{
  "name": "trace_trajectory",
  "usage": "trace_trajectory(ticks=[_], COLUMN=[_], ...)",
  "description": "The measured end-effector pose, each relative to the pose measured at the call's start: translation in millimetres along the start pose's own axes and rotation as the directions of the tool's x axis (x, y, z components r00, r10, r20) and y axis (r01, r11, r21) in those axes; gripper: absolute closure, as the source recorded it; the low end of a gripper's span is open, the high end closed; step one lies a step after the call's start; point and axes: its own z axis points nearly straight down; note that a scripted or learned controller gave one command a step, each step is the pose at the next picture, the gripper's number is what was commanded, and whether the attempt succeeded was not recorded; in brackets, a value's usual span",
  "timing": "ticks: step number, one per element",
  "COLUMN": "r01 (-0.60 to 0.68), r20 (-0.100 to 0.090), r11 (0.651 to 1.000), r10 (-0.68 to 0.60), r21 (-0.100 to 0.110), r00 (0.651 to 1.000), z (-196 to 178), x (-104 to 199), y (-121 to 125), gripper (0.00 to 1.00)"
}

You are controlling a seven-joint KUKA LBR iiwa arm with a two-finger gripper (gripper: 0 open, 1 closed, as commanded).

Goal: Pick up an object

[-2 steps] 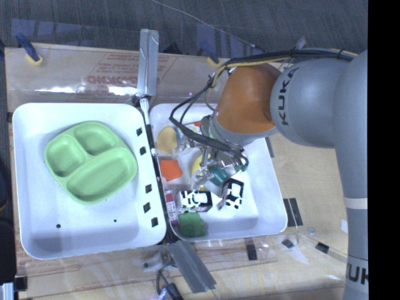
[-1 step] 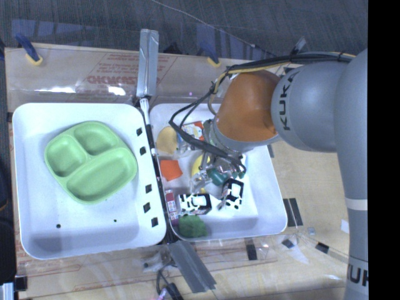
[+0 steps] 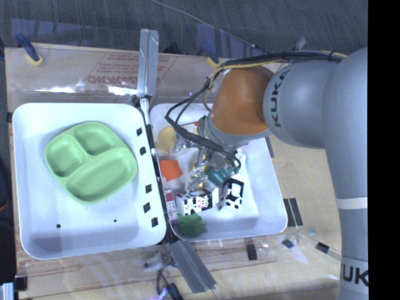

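Camera view from above: the gripper [image 3: 211,167] is being held low inside the right bin [image 3: 265,195], right over the pile of small stuff there. Honestly, whether it's open or closed can't be told, since the wrist and a tangle of black cables [image 3: 187,114] are blocking most of it. Nothing is clearly being gripped.

A teal piece [image 3: 220,176] is being seen just below the tool, touching or almost touching it, hard to say which. Just beside that, two black-and-white spotted blocks are lying on the bin floor, one [image 3: 233,194] to the right and one [image 3: 196,201] further left. A green fuzzy lump [image 3: 190,224] is sitting near the bin's front corner, an orange block [image 3: 170,168] is lying by the divider, and a pale yellow round thing [image 3: 166,139] is tucked behind it.

Above the gripper, the orange band [image 3: 240,102] of the arm is being shown, with the grey arm [image 3: 325,105] reaching in from the right.

Over in the left bin [image 3: 37,230], a green divided plate [image 3: 90,161] is resting well apart from all of this.
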Motion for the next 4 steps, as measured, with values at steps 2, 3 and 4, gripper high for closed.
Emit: trace_trajectory(ticks=[2, 3, 4], r01=[-0.335, -0.41, -0.405], r20=[-0.006, -0.004, -0.002], r11=[0.942, 0.912, 0.914], r10=[0.335, 0.41, 0.405], r21=[0.0, 0.001, 0.002], r00=[0.942, 0.912, 0.914], z=[1.8, 1.6, -9.6], x=[34.6, -27.8, -28.8], y=[9.0, -7.9, -8.2], gripper=[0.0, 0.0, 1.0])
